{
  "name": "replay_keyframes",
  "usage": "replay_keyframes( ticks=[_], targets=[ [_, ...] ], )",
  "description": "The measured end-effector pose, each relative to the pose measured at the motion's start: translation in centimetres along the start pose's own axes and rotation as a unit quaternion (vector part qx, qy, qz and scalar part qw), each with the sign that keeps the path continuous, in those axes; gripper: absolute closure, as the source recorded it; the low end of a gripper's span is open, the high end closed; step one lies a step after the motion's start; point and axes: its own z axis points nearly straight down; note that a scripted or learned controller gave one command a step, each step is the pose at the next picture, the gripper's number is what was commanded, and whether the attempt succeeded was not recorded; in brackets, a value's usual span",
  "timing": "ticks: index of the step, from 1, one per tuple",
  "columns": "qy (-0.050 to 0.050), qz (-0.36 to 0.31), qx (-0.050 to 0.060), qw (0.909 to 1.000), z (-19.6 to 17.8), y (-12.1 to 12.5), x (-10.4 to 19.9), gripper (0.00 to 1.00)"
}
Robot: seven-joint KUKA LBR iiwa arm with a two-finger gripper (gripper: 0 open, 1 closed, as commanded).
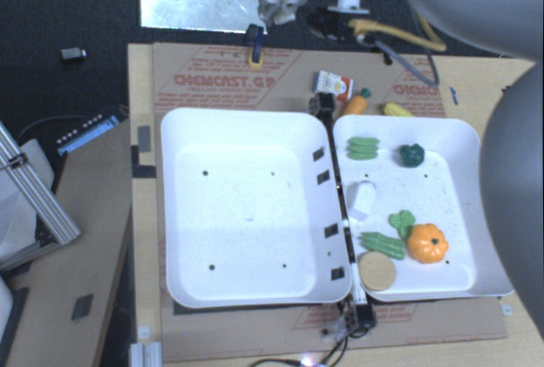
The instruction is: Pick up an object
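Objects lie in my right bin; tool is far back, off the bins.

I see an orange pumpkin (427,243) near the right bin's (459,136) near-right corner, a tan disc (376,270) and a green pod (382,245) left of it. The tool (280,4) hangs beyond the counter's (221,72) far edge, cut off at the frame top and blurred; I cannot tell whether it is open or grips anything.
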Motion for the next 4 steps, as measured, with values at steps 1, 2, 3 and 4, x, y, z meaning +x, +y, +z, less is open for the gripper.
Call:
replay_keyframes(
  ticks=[1,2,3,4],
  targets=[
    [0.0,0.0,0.0,1.0,-0.6,0.0,2.6,1.0],
    [0.0,0.0,0.001,1.0,-0.4,0.0,2.9,1.0],
    [0.0,0.0,0.001,1.0,0.8,0.0,3.0,1.0],
    [-0.001,0.0,0.001,1.0,1.8,0.0,3.0,1.0]
  ],
)
